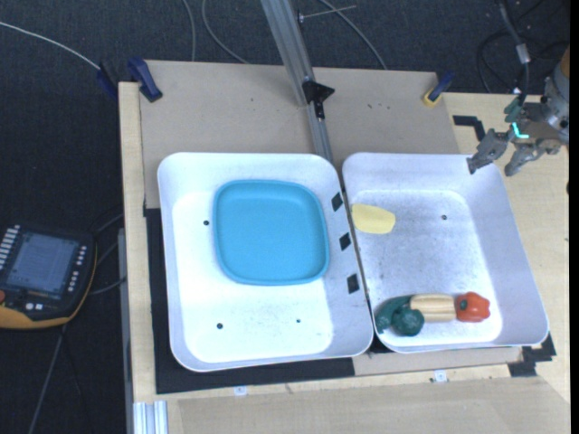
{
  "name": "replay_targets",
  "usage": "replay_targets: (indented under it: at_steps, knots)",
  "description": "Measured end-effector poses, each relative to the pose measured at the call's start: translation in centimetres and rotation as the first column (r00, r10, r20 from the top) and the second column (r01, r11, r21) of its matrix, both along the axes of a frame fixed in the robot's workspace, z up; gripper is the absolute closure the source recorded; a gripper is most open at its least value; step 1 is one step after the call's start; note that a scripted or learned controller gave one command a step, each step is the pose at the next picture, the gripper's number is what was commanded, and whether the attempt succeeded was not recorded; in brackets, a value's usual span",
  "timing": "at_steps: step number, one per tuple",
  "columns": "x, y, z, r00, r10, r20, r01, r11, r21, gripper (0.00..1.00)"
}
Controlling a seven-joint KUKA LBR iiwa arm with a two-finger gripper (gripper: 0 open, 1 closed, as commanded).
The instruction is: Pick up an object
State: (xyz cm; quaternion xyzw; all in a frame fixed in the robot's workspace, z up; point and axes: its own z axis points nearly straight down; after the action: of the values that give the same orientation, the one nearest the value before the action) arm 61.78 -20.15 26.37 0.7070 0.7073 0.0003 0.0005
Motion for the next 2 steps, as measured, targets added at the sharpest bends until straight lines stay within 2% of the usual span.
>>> replay_targets:
  at_steps: [1, 2]
  knots:
    - [0.0, 0.0, 0.0, 1.000, 0.000, 0.000, 0.000, 1.000, 0.000, 0.00]
    - [-0.4, -0.9, -5.1, 1.000, -0.001, -0.005, 0.001, 1.000, 0.001, 0.00]
